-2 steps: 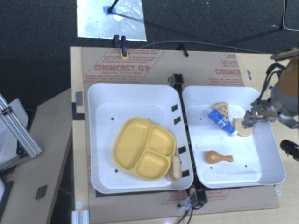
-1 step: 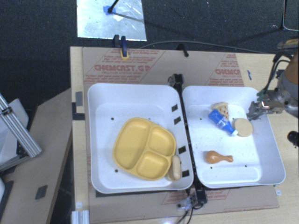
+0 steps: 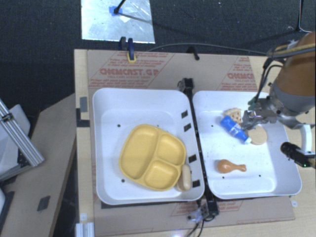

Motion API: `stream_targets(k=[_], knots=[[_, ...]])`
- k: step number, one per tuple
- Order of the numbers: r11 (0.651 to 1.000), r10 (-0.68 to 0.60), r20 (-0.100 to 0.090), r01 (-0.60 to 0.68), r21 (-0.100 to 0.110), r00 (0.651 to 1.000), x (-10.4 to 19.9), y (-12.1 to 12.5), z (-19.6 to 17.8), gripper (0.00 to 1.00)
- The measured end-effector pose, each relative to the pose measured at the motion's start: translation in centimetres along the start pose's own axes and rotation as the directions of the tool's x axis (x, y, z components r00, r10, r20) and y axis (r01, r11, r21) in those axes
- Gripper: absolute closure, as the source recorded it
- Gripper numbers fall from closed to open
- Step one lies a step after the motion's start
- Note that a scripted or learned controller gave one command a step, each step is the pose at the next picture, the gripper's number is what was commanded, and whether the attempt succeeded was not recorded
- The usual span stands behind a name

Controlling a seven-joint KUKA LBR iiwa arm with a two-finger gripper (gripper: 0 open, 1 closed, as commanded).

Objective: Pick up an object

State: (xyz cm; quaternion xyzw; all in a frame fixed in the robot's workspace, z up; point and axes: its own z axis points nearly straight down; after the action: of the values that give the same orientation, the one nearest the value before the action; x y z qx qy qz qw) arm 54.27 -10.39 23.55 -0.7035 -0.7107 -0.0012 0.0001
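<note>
I have the gripper [image 3: 251, 118] low in the right bin [image 3: 284, 184], right over the blue bottle [image 3: 235, 129] beside the cookie [image 3: 257, 136]; I cannot tell its grip state. Judging this the grasp step, next comes a clean lift

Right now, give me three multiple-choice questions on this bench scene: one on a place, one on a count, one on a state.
1. Where does the yellow divided plastic tray lie?
A. left white bin
B. right white bin
C. bare bench

2. How many compartments has that tray?
A. two
B. three
C. five

3. How does the blue bottle rest?
A. upright
B. on its side
C. on the tray

Answers: 1 A, it sits inside the left bin's walls. 2 B, three hollows show. 3 B, it lies flat by the gripper.
</note>
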Motion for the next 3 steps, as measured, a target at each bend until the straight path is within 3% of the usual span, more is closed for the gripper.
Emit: stream_targets(k=[3], knots=[[1.000,0.001,0.000,-0.001,0.001,1.000,15.6,-1.7,1.4,1.00]])
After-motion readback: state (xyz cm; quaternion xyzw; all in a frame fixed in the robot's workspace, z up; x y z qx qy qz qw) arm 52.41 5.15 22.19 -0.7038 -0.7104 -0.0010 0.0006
